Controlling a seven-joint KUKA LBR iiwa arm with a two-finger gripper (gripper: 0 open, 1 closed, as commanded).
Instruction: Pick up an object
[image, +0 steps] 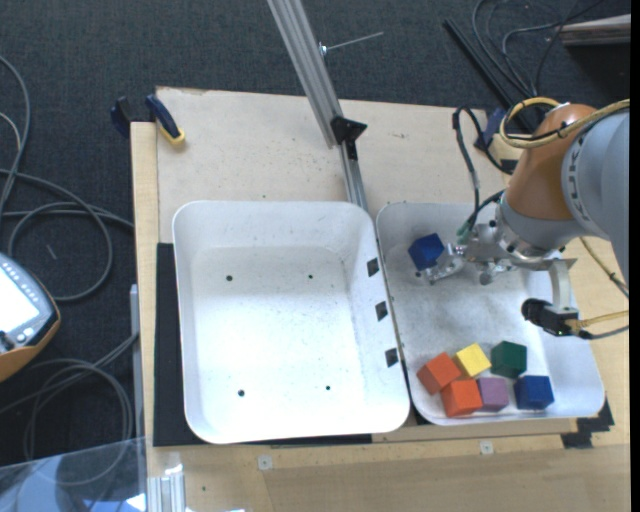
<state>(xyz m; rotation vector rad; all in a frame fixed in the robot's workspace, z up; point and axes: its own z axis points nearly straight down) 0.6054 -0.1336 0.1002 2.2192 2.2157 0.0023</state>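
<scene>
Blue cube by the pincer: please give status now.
Pincer in right bin, beside blue cube. Grip unconfirmed. Six cubes clustered clear at near edge.

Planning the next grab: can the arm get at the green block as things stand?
Probably yes: the green block sits at the cluster's far edge, its top uncovered, the end effector nearby.

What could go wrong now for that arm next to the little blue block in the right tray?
The blue block sits right at the gripper's tip, near the right bin's far wall; a grab there might only nudge it against the wall. Also, the other blocks, like the orange block and yellow block, lie packed together, so picking one may shove its neighbours.
</scene>
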